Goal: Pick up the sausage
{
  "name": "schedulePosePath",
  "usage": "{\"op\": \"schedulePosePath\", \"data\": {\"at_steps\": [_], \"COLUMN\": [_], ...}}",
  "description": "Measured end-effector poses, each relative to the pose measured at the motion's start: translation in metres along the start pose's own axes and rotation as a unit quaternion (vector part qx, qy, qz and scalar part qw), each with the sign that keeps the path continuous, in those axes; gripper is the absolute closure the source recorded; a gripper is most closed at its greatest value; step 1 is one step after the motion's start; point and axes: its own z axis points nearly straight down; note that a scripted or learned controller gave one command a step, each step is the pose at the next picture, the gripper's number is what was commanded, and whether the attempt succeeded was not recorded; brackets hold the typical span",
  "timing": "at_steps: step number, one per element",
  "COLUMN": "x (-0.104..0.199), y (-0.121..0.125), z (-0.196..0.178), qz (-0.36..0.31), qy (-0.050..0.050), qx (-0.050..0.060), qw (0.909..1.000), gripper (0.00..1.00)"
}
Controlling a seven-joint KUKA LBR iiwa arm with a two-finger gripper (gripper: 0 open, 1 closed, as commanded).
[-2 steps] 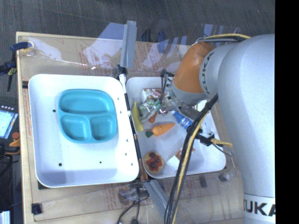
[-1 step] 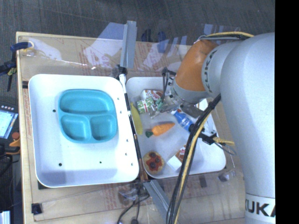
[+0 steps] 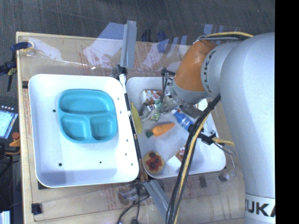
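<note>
Over the right bin [image 3: 212, 164], the hand [image 3: 159, 107] hangs low among crowded items; whether it is open or closed I cannot tell. No item can be confirmed as the sausage; a carrot [image 3: 161, 129] lies just below. Judged: identify the target first, then descend straight, clear of the bin's inner wall near the blue tray [image 3: 88, 115].

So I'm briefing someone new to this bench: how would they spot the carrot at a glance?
Find the right-hand white bin, under the grey arm. The carrot lies near its middle, just below the gripper. It is the only orange, tapered piece with a green end, unlike the round tart nearer the front.
</note>
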Motion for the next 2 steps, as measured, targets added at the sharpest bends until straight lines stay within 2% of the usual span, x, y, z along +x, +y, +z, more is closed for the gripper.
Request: {"op": "schedulePosePath", "data": {"at_steps": [1,2], "x": [-0.0218,-0.0219], "y": [0.0441,0.0441], "z": [0.0083,0.0086], "qz": [-0.002,-0.002], "qy": [0.010,0.009], "qx": [0.015,0.015], "qw": [0.9998,0.9998], "gripper": [0.00,0.00]}}
